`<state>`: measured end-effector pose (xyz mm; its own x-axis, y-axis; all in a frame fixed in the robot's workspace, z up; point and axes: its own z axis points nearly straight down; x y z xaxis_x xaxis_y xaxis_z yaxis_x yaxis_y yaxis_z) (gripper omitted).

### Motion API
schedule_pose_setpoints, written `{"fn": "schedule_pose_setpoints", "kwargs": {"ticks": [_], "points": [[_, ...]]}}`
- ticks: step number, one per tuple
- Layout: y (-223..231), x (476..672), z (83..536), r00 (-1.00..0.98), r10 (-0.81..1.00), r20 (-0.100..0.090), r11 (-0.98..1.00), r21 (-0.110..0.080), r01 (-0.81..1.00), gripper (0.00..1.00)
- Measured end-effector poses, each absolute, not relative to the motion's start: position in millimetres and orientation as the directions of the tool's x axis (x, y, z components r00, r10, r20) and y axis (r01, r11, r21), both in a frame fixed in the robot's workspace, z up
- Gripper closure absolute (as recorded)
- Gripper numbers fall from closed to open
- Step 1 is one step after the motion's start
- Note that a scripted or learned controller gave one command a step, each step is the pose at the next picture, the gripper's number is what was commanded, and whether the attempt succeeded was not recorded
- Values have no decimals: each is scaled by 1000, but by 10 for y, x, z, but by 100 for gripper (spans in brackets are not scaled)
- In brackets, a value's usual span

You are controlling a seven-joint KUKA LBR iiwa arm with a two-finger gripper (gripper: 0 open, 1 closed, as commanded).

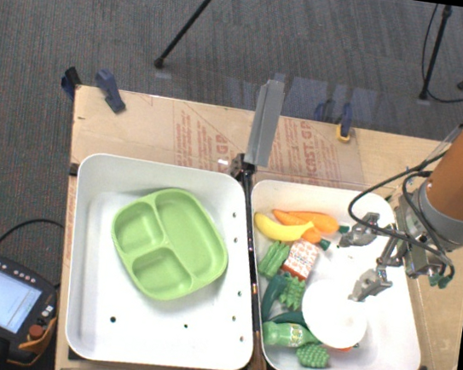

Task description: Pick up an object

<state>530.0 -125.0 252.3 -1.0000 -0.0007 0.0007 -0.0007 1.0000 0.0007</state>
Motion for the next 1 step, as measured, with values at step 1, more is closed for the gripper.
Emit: {"fn": "schedule_pose_setpoints", "kwargs": {"ticks": [1], "points": [[-1024, 5620, 1072, -984, 177, 10, 984, 1, 177, 0]]}}
